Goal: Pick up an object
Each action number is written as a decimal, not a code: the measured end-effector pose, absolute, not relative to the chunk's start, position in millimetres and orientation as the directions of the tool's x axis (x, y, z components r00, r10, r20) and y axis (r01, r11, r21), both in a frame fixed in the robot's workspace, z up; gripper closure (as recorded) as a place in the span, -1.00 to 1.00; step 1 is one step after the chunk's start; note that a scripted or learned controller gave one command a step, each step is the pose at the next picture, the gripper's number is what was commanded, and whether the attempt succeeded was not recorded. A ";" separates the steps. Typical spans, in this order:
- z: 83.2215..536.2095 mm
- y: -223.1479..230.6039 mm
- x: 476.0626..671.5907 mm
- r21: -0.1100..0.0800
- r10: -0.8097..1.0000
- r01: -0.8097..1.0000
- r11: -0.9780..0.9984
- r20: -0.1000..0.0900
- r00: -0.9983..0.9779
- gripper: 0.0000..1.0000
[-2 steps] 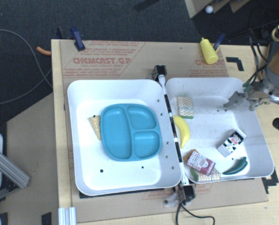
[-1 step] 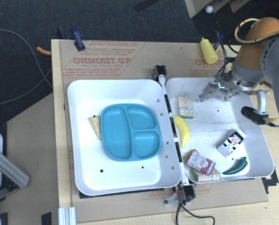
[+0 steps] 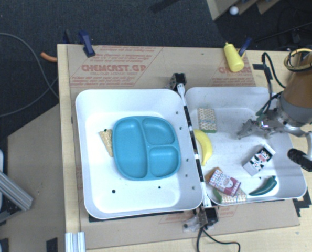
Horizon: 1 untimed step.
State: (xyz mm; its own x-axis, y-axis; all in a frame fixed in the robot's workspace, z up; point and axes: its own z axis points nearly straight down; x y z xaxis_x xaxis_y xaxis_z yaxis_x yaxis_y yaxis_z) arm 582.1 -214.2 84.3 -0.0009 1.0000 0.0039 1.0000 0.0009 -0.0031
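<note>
Dark carpet surrounds a wooden bench (image 3: 145, 62) that bears two shallow white bins side by side. Filling most of the left bin (image 3: 93, 109) is a blue divided plate (image 3: 146, 147), with a cracker-like tan piece (image 3: 106, 139) tucked against its left edge. Loose items lie scattered in the right bin (image 3: 239, 96), apparently set out as grasp candidates: a banana (image 3: 204, 146) along the dividing wall, a small patterned packet (image 3: 207, 119), a black-and-white box (image 3: 258, 159), a red snack packet (image 3: 223, 181) and a dark green pepper-like piece (image 3: 264, 186). From the right, the grey arm with its orange band reaches over this bin. Its gripper (image 3: 253, 126) hovers above bare bin floor with fingers spread apart, holding nothing and touching nothing. The black-and-white box lies nearest, just below it.
</note>
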 end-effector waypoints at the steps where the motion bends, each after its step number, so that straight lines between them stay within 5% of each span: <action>1: 83.6 -220.7 478.3 -0.006 1.000 1.000 0.001 0.008 -0.001 -1.00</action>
State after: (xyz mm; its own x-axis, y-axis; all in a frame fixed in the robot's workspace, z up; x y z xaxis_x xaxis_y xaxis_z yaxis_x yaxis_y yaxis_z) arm 478.3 -220.7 83.6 -0.0012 1.0000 0.0078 1.0000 0.0013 -0.0058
